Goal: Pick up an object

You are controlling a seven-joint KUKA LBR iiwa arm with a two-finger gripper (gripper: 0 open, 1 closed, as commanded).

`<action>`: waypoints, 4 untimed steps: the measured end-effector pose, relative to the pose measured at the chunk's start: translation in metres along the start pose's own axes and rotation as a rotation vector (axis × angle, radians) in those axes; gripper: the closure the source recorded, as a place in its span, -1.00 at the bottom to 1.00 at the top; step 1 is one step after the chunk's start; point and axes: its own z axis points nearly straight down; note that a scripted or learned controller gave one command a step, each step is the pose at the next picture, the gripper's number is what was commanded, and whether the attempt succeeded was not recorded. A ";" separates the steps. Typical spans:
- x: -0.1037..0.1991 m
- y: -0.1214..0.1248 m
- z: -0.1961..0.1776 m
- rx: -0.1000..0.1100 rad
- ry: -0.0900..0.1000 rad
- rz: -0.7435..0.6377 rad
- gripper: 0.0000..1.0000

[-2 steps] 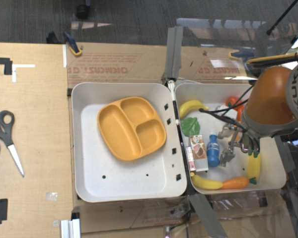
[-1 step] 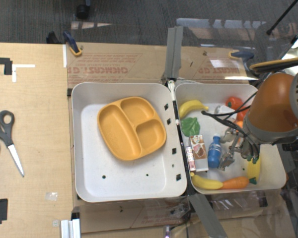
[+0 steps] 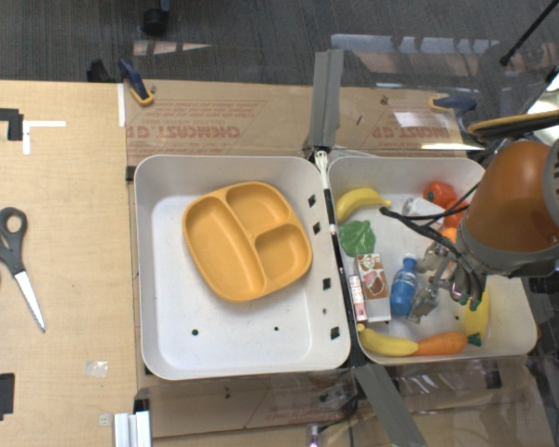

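Pale wooden bench top [image 3: 56,250] spreads under both shallow bins, with brown cardboard [image 3: 214,119] tucked behind them and dark carpet beyond.

Nearest the lower edge, in the right bin [image 3: 512,343], a banana [image 3: 388,344] lies along the front wall, its tip touching a carrot [image 3: 441,345] just to its right. A second banana [image 3: 476,316] stands tilted at the carrot's far end. Just behind these, a small snack packet [image 3: 370,282] lies flat beside the dividing wall, and a blue bottle [image 3: 404,288] rests next to it. The gripper [image 3: 438,291] hangs low just right of the bottle, very close to it; whether its tips touch the bottle or what they are doing cannot be told from here. The arm [image 3: 514,208], grey with a big orange band, covers the bin's right half.

Farther back sit a green leaf-shaped toy [image 3: 358,237], a third banana [image 3: 361,201] and a red-orange toy [image 3: 440,194] by the rear wall.

Over in the left bin [image 3: 158,343], an orange divided plate [image 3: 248,240] lies flat near the middle. Scissors [image 3: 17,264] rest on the bench at far left.
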 end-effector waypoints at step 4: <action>-0.076 0.071 0.004 -0.028 0.021 0.017 -1.00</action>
